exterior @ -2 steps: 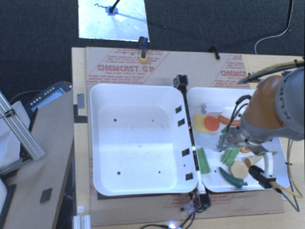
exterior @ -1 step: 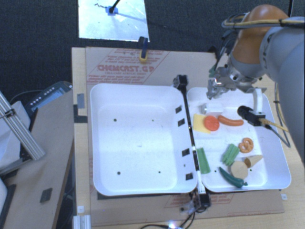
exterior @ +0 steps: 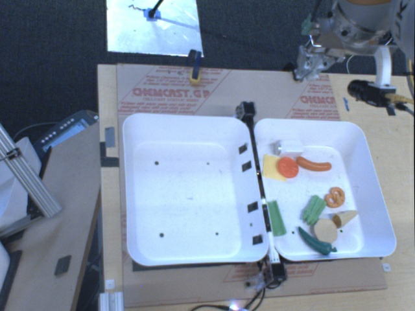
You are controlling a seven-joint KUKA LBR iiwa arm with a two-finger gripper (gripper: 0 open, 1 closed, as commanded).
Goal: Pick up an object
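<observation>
My gripper (exterior: 306, 65) hangs high above the bench, behind the far edge of the right bin (exterior: 369, 149), and nothing shows between its fingers. In the right bin lie a red tomato (exterior: 288, 168), an orange sausage (exterior: 314, 166), a yellow cheese slice (exterior: 270, 168) and a small white piece (exterior: 286, 148). Nearer the front lie a pretzel (exterior: 335, 197), a green bean bundle (exterior: 313, 208), a green stick (exterior: 277, 217), a tan round piece (exterior: 324, 230), a cone (exterior: 345, 219) and a dark green pepper (exterior: 314, 241).
The left bin (exterior: 188, 193) sits beside the right one, joined along a black-clipped divider (exterior: 256, 180). Both rest on a cardboard sheet (exterior: 168, 89). A grey device (exterior: 65, 129) and a metal rail (exterior: 26, 180) lie off the bench's left side.
</observation>
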